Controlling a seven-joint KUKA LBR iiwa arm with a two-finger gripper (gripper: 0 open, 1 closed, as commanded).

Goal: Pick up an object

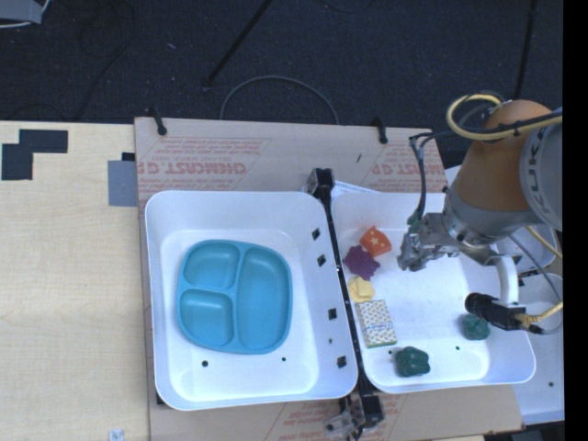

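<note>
We see the gripper (411, 254) over the right bin (432, 375) near the orange object (375, 241), but we cannot tell its grasp.

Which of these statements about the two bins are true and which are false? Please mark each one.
1. The blue tray lies in the left bin. True.
2. The orange toy lies in the left bin. False: it is in the right bin, near the divider.
3. The gripper is above the right bin. True.
4. The purple toy sits on the blue tray. False: it lies in the right bin, just below the orange toy.
5. The patterned box lies in the right bin. True.
6. The green toy is between the gripper's fingers. False: it lies on the bin floor, apart from the gripper.
</note>
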